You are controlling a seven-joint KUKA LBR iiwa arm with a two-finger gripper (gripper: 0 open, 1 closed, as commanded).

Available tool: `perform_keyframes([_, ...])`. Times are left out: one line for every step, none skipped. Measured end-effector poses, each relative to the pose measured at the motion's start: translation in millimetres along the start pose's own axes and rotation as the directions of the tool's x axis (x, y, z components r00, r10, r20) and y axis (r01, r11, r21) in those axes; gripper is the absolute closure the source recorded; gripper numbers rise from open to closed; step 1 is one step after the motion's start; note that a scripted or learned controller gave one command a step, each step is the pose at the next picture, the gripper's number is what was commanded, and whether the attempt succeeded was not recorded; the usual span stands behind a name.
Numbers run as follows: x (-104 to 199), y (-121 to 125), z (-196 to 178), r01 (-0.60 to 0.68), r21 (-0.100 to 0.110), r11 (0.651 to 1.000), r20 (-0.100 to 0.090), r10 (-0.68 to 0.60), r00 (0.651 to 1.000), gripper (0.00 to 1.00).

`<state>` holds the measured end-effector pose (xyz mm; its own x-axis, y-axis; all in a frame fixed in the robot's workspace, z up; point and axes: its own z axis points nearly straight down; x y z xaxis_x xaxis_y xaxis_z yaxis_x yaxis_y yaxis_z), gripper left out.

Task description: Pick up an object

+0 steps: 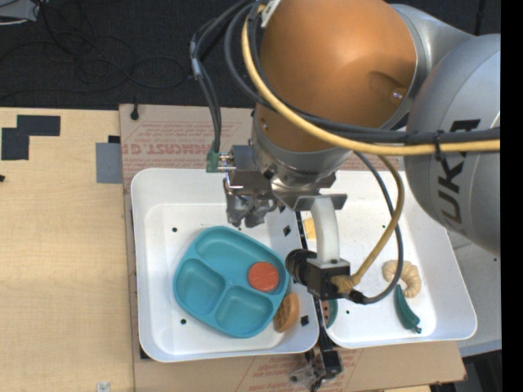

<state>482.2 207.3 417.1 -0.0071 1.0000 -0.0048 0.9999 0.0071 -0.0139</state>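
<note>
Item 1: left bin (159, 227), white and shallow.
- Divided plate (214, 292), teal, rounded corners, three compartments. It lies flat and slantwise in the middle of the bin floor.
- Round piece (263, 277), orange-red, disc-like. It sits in the plate's compartment nearest the right bin.
- Brown ring (286, 313), tan and bagel-like. It leans at the plate's near right edge, by the wall between the bins.

Item 2: right bin (445, 300), same make, touching the first.
- Curled piece (406, 276), pale beige, crescent shape, on the floor toward the near right.
- Green pod (407, 310), dark teal-green, slim and tapered, just beside the curled piece on its near side.

Item 3: arm (343, 55), grey with an orange band, leaning over both bins from the right.
- Gripper (248, 211), grey metal, low over the far part of the left bin, just above the plate's far rim. From where I stand I cannot tell whether it is open or closed, and I see nothing held in it.
</note>
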Motion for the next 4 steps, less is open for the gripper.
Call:
perform_keyframes([26.6, -8.2, -127.6, -0.002, -0.022, 1.0, -0.01, 0.002, 1.0, 1.0])
perform_keyframes([37.0, -7.6, 14.2, -0.006, 0.002, 1.0, 0.003, 0.006, 1.0, 1.0])
perform_keyframes([34.9, -7.5, -128.9, -0.006, -0.025, 1.0, -0.011, 0.005, 1.0, 1.0])
perform_keyframes([36.3, -6.9, 117.7, -0.007, 0.004, 1.0, 0.004, 0.007, 1.0, 1.0])
